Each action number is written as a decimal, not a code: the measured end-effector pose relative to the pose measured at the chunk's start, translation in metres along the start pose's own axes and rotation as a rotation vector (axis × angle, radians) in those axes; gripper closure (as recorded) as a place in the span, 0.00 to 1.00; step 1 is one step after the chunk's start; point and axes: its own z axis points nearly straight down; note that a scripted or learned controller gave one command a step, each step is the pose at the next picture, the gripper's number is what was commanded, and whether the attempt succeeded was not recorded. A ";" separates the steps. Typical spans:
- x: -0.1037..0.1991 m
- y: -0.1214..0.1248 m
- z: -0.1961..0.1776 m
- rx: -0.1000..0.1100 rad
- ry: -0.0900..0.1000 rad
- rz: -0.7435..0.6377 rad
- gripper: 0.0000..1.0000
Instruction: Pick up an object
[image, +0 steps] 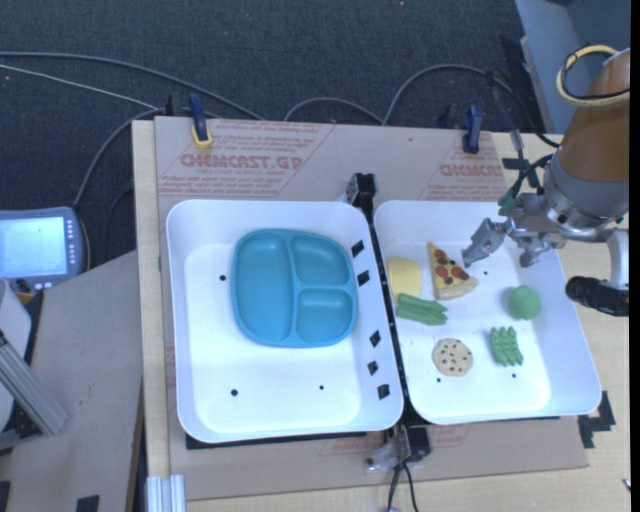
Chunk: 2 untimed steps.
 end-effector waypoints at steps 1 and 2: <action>0.000 0.002 -0.008 -0.015 -0.002 -0.003 0.00; 0.004 -0.003 0.053 -0.009 -0.001 -0.002 0.00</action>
